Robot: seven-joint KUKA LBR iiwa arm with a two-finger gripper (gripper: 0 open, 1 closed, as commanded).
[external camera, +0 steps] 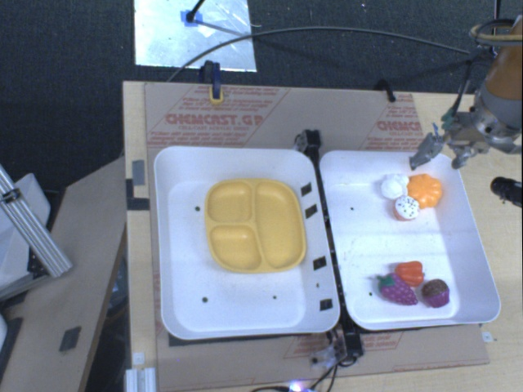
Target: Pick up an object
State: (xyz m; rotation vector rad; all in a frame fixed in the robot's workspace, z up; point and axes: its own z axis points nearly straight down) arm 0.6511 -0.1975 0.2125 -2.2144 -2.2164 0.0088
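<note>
Two white bins: left bin (176, 243), right bin (470, 243). Yellow divided plate (253, 223) in left bin. In right bin: plain white ball (393, 186), orange pumpkin-like piece (426, 189), white piece with dark speckles (406, 208), red-orange pepper (410, 272), purple grape bunch (398, 290), maroon round piece (435, 292). Grey metallic gripper (445, 147). Tan board (270, 117) with red lettering and diagonal stripes. Silver foil sheet (194, 21) with blue patch. Dark carpet (65, 64).
</note>
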